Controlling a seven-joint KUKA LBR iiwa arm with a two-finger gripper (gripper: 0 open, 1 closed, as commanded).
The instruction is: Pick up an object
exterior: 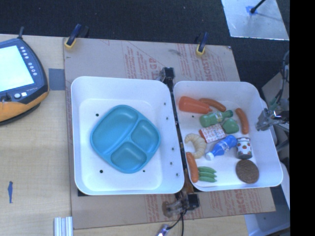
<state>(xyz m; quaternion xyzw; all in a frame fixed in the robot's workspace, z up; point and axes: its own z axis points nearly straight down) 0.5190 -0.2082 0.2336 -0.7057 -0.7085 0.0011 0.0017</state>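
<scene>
The right bin (266,146) holds several toy foods: an orange carrot (193,105), a sausage (212,103), a green bottle (215,118), a red and white packet (213,132), a blue bottle (222,147), a small can (243,148), a brown cookie (246,171), green pea pods (206,174) and a pale croissant (198,144). A second sausage (241,120) lies near the bin's right wall. My gripper (269,118) sits at the far right, over the bin's right rim, apart from the objects. Its fingers are too small and dark to read.
The left bin (81,132) holds a blue divided plate (125,138). A teach pendant (19,77) lies at the left on the bench. Clamps (73,36) pin the cardboard sheet at the back edge.
</scene>
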